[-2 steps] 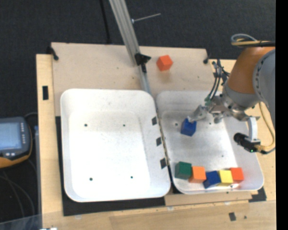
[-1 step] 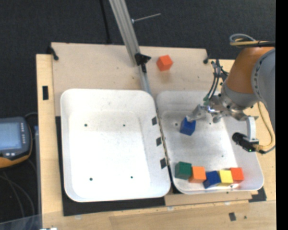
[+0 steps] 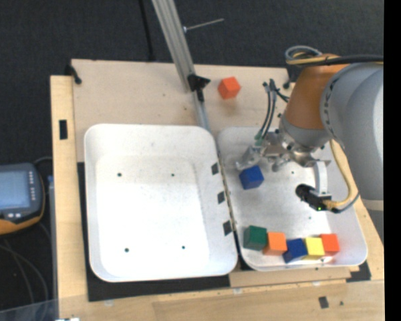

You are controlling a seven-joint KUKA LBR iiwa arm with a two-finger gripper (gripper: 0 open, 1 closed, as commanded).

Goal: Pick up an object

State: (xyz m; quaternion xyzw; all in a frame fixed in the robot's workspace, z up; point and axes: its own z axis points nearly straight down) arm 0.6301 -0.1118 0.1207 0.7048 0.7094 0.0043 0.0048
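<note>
White right bin [image 3: 281, 199], blue cube [image 3: 251, 177], five blocks [image 3: 292, 243]

Grey KUKA arm [image 3: 357, 122] enters from right side of view, bulky rounded link filling upper right. Orange band [image 3: 306, 102] sits above wrist, wrist angled down and toward view's left. Black cables [image 3: 271, 109] loop along wrist's left side; another cable [image 3: 341, 202] curls below, ending at small black fitting with green light. Metal two-finger gripper [image 3: 257, 156] hangs low at wrist's end, pointing down-left. Finger spacing too small and cluttered to judge.
</note>
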